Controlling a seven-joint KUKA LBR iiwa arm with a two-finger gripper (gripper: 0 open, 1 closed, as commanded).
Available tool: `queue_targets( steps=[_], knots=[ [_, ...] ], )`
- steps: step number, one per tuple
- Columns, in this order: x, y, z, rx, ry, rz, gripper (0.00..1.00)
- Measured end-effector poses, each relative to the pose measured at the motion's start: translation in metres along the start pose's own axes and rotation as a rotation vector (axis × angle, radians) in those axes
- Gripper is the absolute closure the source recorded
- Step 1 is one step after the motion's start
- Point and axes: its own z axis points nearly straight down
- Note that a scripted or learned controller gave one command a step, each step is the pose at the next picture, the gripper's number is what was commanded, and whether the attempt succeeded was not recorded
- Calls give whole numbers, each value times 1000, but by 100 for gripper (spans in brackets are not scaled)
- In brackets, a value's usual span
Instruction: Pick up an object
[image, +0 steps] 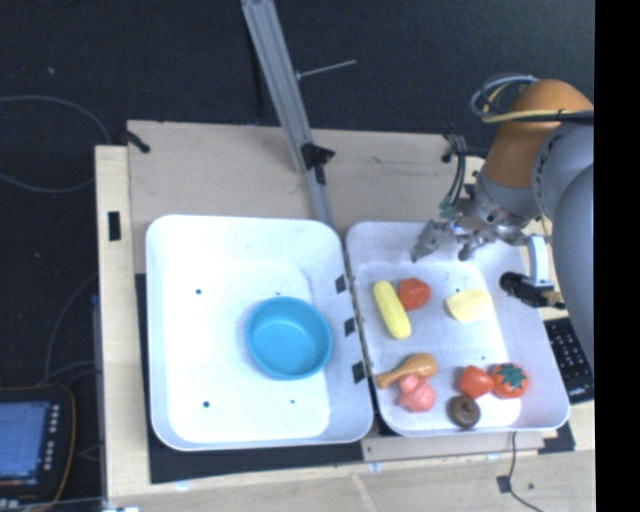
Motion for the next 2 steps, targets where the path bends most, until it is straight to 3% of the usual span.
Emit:
queue_targets(
  steps=[1,2],
  knots=[
    [-2,1,-16,-7,-6,-3,100],
    [-5,6,-85,-10,3,-3,100]
  ],
)
